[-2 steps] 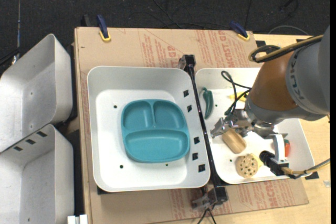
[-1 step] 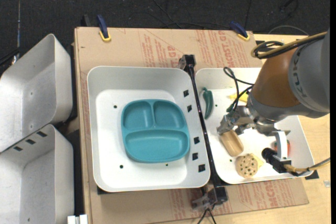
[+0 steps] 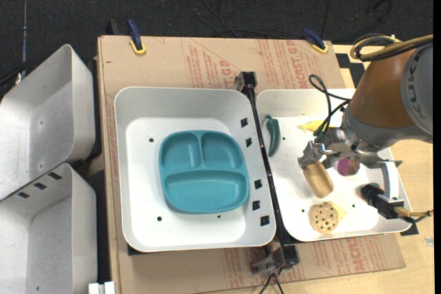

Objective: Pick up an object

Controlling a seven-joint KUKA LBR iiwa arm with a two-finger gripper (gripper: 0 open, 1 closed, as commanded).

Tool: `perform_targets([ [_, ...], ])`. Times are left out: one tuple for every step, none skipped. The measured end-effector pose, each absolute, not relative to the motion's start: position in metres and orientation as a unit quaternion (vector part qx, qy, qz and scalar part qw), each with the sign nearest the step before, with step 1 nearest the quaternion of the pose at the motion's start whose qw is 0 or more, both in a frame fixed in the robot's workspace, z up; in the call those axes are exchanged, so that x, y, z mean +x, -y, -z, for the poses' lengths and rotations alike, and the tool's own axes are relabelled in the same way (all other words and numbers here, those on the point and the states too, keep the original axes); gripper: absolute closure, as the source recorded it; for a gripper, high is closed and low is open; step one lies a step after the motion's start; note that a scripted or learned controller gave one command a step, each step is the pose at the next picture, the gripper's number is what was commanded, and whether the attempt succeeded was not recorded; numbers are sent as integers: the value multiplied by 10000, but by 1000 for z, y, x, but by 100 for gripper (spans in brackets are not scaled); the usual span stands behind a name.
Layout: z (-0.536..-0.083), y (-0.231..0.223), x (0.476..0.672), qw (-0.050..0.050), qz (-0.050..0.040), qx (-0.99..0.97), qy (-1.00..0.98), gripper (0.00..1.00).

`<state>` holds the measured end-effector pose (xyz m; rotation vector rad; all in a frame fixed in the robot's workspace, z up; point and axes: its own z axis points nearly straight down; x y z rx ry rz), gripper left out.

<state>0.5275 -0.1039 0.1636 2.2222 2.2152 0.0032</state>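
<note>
1. The gripper hangs low over the middle of the right bin, at the end of the arm, which reaches in from the right.
2. Whether the gripper is clenched or released cannot be told (the wrist hardware crowds that spot).
3. A tan cylinder lies on the floor of the right bin. Its far end is right at the gripper's tip, and it cannot be told whether the two touch or whether it is grasped.
4. A small purple object sits just right of the cylinder's far end, partly under the wrist.
5. A round speckled cookie lies flat on the near side of the cylinder, close to the bin's near wall.
6. A yellow piece lies on the far side of the gripper, and a curved teal utensil rests by the bin's left wall.
7. The left bin holds a teal divided plate, flat in its middle.
</note>
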Motion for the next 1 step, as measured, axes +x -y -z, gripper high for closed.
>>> perform_targets([
  [-215,104,529,27,-16,7062,-7080,100],
])
